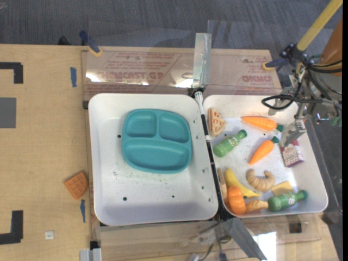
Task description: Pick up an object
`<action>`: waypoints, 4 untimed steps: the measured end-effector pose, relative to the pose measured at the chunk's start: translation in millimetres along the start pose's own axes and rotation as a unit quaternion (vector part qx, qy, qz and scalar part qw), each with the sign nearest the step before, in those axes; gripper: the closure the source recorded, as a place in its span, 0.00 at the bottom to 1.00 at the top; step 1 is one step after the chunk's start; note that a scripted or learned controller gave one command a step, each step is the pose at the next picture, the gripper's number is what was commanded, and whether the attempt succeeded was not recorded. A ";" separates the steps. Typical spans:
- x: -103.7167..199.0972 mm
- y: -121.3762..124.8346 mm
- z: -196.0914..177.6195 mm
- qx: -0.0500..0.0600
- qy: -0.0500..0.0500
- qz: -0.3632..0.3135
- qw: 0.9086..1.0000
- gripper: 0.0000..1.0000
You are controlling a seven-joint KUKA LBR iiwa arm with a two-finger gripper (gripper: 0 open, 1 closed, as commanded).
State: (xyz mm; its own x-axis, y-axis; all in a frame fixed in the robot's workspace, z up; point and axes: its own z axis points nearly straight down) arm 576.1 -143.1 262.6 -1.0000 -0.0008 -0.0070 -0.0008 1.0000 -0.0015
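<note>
Over the right white bin [318, 192], grey arm reaching down from the right, two-finger gripper [294, 134] above small pink carton [292, 155], finger spacing unclear.

A divided plate [157, 141] lies in the left bin [103, 200]; toy foods fill the right bin [315, 184]; a waffle [76, 184] lies on the surface's left.

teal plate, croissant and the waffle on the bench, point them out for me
teal plate [157, 141], camera view, on the middle ridge between its compartments
croissant [260, 179], camera view, middle of its curved body
waffle [76, 184], camera view, centre of its top face
</note>
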 end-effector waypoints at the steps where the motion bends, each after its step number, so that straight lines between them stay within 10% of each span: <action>1: -8.6 -12.0 163.9 0.000 -0.003 0.039 0.999 0.00; 2: -76.8 -10.3 174.9 0.000 0.001 -0.015 1.000 0.00; 3: -17.7 -52.9 173.6 0.001 0.000 -0.037 0.999 0.00; 4: -22.9 -50.1 158.9 0.002 -0.007 -0.040 0.999 1.00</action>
State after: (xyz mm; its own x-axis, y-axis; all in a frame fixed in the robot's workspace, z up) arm 600.2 -193.4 103.9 -0.9966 -0.0799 -0.0213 -0.0798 0.9968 -0.0059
